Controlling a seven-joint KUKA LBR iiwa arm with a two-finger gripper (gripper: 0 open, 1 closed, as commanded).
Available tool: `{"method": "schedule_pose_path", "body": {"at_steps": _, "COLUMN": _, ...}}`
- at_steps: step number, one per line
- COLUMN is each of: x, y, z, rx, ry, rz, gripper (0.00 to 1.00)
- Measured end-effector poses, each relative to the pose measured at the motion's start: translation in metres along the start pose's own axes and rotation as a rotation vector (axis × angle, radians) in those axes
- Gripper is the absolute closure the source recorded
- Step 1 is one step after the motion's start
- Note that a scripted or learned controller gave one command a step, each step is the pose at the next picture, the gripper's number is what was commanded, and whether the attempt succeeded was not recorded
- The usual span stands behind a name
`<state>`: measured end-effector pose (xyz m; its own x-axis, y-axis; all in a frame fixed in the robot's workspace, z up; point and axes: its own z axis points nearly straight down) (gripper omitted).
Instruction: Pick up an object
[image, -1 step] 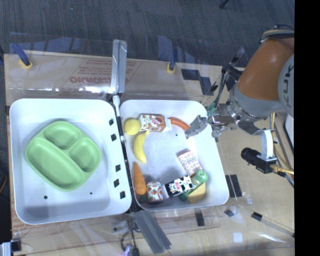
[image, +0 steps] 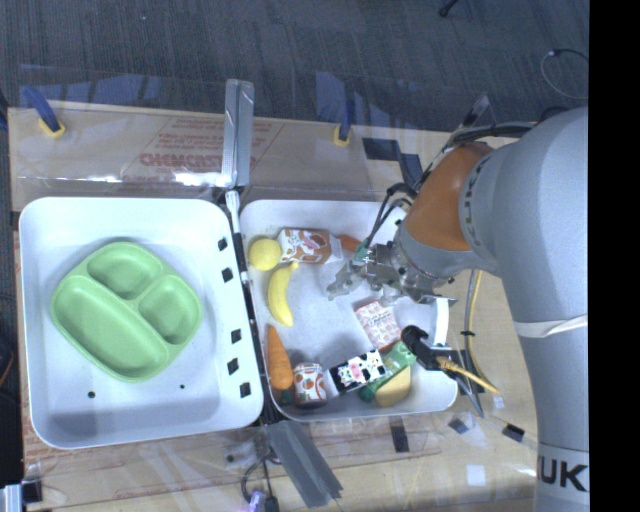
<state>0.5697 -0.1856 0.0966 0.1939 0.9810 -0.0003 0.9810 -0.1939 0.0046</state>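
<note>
While the gripper (image: 352, 275) hangs low over the middle of the right bin (image: 305, 215), I cannot make out whether it has closed on anything; the metal parts blur against the white floor, and nothing clearly sits in its hold. Just beside it, toward the near wall, lies a small red-and-white packet (image: 377, 323), the closest thing to pick. Above it, against the far wall, rests a brown-and-white carton (image: 305, 245) with a lemon (image: 264, 253) next to it, and a banana (image: 279, 296) below the lemon. Along the near edge sit a carrot (image: 279, 360), a little can (image: 309, 383), a cow-patterned box (image: 357, 372) and a yellow wedge (image: 394, 386). Over in the left bin (image: 40, 300) lies a green divided plate (image: 127, 309), well apart. By my reckoning the pick is not yet done: everything lies on the bin floor, so grasp and lift remain.
</note>
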Motion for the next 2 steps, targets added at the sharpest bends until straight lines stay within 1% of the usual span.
{"method": "schedule_pose_path", "body": {"at_steps": 1, "x": 0.023, "y": -0.082, "z": 0.000, "rx": -0.004, "ry": 0.000, "rz": 0.105, "gripper": 0.00}}
{"method": "schedule_pose_path", "body": {"at_steps": 2, "x": 0.065, "y": -0.103, "z": -0.001, "rx": -0.011, "ry": -0.003, "rz": -0.064, "gripper": 0.00}}
